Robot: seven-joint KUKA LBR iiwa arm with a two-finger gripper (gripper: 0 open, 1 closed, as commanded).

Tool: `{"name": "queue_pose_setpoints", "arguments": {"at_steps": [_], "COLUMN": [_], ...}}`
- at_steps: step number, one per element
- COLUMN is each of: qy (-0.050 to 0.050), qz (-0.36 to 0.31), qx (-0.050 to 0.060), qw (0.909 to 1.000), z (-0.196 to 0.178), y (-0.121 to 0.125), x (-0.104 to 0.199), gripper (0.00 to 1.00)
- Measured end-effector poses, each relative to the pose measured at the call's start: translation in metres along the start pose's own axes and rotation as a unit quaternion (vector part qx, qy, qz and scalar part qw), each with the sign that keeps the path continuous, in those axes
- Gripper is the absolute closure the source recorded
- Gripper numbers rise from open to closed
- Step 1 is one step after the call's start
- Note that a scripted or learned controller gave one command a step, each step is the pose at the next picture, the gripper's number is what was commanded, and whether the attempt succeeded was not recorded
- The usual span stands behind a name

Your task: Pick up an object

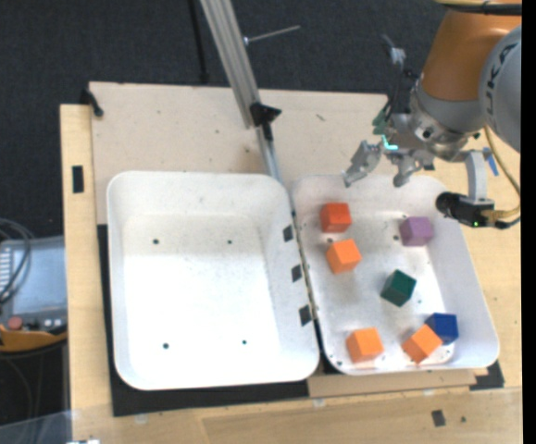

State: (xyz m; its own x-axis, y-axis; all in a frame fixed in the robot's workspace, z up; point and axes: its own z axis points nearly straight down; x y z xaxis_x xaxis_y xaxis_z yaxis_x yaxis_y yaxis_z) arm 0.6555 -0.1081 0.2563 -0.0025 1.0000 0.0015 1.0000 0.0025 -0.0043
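The gripper (381,166) hangs with its fingers spread and nothing between them over the far rim of the right bin (467,276), just above the red-orange cube (335,216), with the purple cube (416,230) near.

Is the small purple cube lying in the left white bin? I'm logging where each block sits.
No, the small purple cube lies in the right white bin, near its far edge, beside the orange, green and blue blocks.

Seven blocks (344,254) in right bin (467,276); left bin (133,202) alongside.
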Motion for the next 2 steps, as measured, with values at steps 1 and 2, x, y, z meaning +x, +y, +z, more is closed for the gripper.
{"name": "queue_pose_setpoints", "arguments": {"at_steps": [1,2], "qy": [-0.001,-0.002], "qz": [-0.001,0.000], "qx": [-0.002,0.000], "qw": [1.0000,1.0000], "z": [-0.003,0.046], "y": [0.001,-0.005], "x": [0.000,0.006], "gripper": [0.00,0.00]}}
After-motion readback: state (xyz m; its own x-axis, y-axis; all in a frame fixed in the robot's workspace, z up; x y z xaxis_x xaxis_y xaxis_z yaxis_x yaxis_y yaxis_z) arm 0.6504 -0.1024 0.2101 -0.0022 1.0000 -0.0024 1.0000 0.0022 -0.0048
